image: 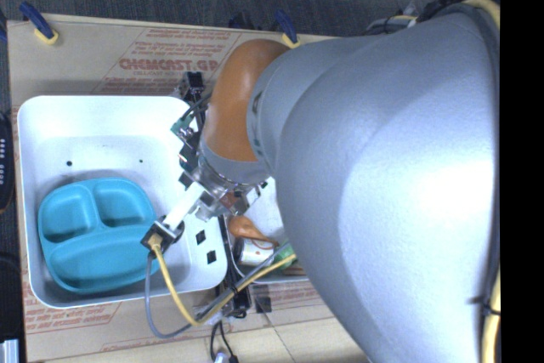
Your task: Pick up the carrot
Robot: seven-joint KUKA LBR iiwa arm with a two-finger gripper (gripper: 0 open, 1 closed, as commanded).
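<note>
From the overhead camera I count one blue divided tray [92, 232] in the left bin [51, 119] and one carrot [247, 226], a small orange stub peeking out beneath the wrist in the right bin. The gripper [223, 198] sits just above it; whether it's wide or closed, I cannot tell. The arm [382, 174] crowds the right bin; the left bin's far half lies bare.

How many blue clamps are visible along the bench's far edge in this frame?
2: one blue clamp at the far left corner, another blue clamp near the middle. The arm may hide more.
</note>
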